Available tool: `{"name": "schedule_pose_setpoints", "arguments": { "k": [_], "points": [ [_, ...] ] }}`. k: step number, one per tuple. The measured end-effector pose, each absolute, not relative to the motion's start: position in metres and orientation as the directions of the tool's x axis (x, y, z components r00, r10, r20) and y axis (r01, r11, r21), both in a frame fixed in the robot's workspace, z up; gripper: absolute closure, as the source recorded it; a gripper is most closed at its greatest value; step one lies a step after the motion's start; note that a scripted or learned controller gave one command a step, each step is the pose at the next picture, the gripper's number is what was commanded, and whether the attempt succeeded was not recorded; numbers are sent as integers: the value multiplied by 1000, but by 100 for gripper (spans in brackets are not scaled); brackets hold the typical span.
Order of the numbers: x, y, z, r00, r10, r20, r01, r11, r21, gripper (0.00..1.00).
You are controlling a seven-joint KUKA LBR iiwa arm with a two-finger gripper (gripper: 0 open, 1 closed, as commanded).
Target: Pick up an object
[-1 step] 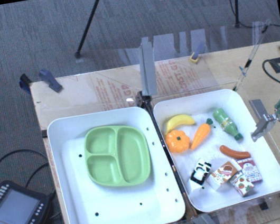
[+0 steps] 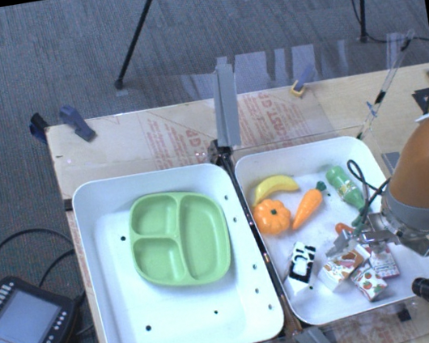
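Note:
The right bin [image 2: 358, 145] holds a yellow banana [image 2: 275, 187], a small orange pumpkin [image 2: 273, 216], a carrot [image 2: 306, 207] and a green bottle [image 2: 344, 187]. Nearer the front lie a black-and-white box [image 2: 301, 264] and three small cartons with red fruit prints [image 2: 361, 266]. My gripper [image 2: 356, 238] hangs low over the bin's right side, just above the cartons and beside a small red-orange piece [image 2: 343, 228]. The arm's orange band [image 2: 427, 162] and grey wrist hide the bin's right wall.
The left bin [image 2: 111, 308] carries a light green divided plate [image 2: 182, 238]. A metal post [image 2: 227, 115] stands behind the seam between the bins. A handheld control pad [image 2: 23, 323] lies on the floor at the left. A black cable [image 2: 361, 178] loops near the bottle.

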State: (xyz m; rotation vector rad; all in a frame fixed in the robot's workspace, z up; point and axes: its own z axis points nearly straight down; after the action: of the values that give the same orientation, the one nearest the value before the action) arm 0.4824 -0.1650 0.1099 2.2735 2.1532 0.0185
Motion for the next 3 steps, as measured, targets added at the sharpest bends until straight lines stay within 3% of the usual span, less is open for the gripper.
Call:
{"name": "schedule_pose_setpoints", "arguments": {
  "k": [1,2,3],
  "points": [
    [475,-135,169,-45,999,3,999,45,-5,0],
    [532,-183,92,91,996,1,996,-91,8,0],
    [530,-184,100,94,996,3,996,-94,3,100]
  ]
}}
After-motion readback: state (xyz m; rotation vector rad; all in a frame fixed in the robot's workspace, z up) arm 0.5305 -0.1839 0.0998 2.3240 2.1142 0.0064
